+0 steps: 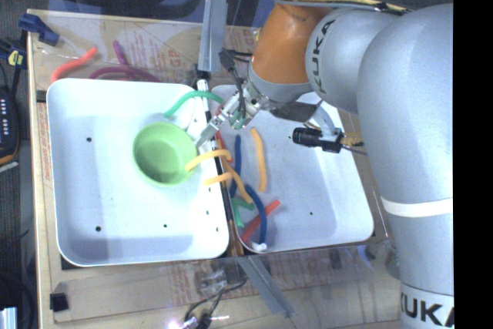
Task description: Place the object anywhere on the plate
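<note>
- Camera view puts the green plate (pixel 163 154) in the left bin (pixel 85 212), toward that bin's right wall, with nothing lying on its face that I can see.
- My hand (pixel 223 118) hangs over the wall where the two bins meet, near their far edge, just beside the plate's far-right rim.
- Whether the hand is apart, together or clamped on something, I cannot tell; cables and a green tube (pixel 183 100) crowd the tip.
- I cannot see any object pinched there, so I won't claim a hold.
- Which object is meant I can't say for sure; the likely ones are the thin strips in the right bin (pixel 339 204), piled against its left wall.
- An orange strip (pixel 259 158) lies lengthwise near the middle, a blue strip (pixel 238 158) just beside it, and a red piece (pixel 271 206) nearer the front.
- Two yellow strips (pixel 212 158) drape across the shared wall, their ends touching or overhanging the plate's rim.
- My guess is these are light, soft and floppy, likely to sag and swing when lifted.
- I'd pinch one across its narrow width near the middle, so both ends hang evenly.
- The tangle is the risk: a neighbour may drag along.
</note>
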Tool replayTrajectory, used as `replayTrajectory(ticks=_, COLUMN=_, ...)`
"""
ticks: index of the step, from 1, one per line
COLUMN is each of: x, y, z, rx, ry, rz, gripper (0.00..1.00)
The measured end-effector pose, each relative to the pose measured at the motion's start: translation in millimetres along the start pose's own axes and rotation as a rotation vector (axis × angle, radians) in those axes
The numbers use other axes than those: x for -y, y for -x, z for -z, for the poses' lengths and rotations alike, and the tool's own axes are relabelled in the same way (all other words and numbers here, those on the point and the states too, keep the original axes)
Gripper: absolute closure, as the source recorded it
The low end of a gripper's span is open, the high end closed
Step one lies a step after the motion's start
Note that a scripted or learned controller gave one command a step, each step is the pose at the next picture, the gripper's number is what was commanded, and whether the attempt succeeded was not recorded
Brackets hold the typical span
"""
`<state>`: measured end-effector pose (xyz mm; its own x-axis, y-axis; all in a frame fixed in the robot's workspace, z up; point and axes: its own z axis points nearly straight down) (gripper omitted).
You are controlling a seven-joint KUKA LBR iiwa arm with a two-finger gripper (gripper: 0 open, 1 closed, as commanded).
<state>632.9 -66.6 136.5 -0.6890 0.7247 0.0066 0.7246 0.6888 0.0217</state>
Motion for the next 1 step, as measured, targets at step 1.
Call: replayTrajectory(ticks=1, x=-13.2, y=-60.0, z=55.5, rx=0.005, ry=-0.022, rz=0.223, gripper=0.00)
